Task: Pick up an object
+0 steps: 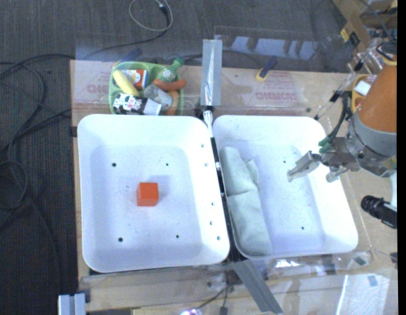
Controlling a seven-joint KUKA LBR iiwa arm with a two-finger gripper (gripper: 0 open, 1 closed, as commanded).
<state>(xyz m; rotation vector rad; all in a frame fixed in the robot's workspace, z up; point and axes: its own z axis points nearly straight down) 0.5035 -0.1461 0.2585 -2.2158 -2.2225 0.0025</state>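
An orange-red cube [148, 193] lies flat near the middle of the left bin [98, 136]. A pale folded cloth [246, 199] lies along the left side of the right bin [334, 238]. My gripper [315, 171] hangs over the right part of the right bin, to the right of the cloth and far from the cube. Its fingers [299, 168] are spread open with nothing between them. The grey arm with its orange band [385, 100] comes in from the right edge.
A green basket [146, 87] of small toys stands behind the left bin. A metal upright [211, 74] rises at the back between the bins. A yellow-handled tool [265, 71] lies on the bench behind the right bin. Cables trail on the floor at left.
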